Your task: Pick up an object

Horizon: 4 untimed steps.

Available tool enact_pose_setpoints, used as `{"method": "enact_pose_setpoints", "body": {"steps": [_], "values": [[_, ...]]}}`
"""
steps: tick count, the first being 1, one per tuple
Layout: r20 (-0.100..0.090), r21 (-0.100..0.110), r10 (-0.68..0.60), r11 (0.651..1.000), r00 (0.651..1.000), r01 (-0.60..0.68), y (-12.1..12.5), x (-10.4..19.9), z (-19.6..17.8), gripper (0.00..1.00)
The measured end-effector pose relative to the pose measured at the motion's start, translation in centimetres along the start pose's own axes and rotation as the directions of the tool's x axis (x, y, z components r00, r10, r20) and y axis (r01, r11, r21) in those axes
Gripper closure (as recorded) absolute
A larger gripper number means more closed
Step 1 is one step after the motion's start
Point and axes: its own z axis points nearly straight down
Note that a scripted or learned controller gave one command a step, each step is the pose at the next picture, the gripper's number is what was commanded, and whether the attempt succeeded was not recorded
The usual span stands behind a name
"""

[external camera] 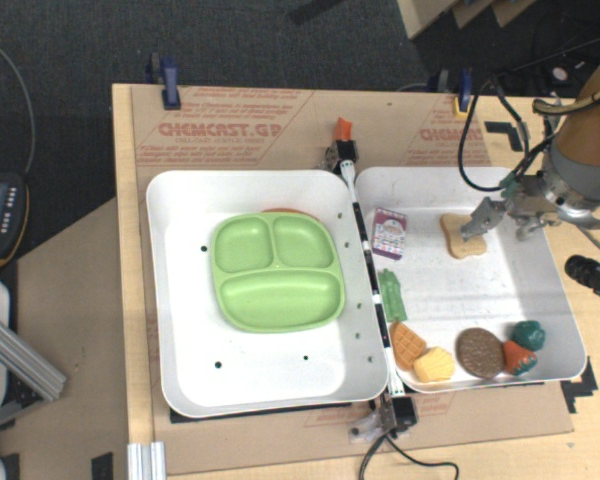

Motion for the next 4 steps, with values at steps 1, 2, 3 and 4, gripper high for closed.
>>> {"method": "enact_pose_setpoints", "body": {"steps": [1, 2, 3, 4], "values": [[0.003, -0.013, -0.006, 1.0, 1.0, 0.006, 5.9, -2.7, 9.3, 0.0], [-0.005, -0.002, -0.002, 1.0, 1.0, 0.002, -3.4, -4.4, 7.3, 0.0], [-0.005, -0.008, -0.011, 1.0, 1.0, 0.011, 8.0, -3.0, 8.9, 0.0], [0.0, -0.01, -0.007, 1.0, 1.0, 0.007, 2.2, 0.3, -2.3, 0.0]]}}
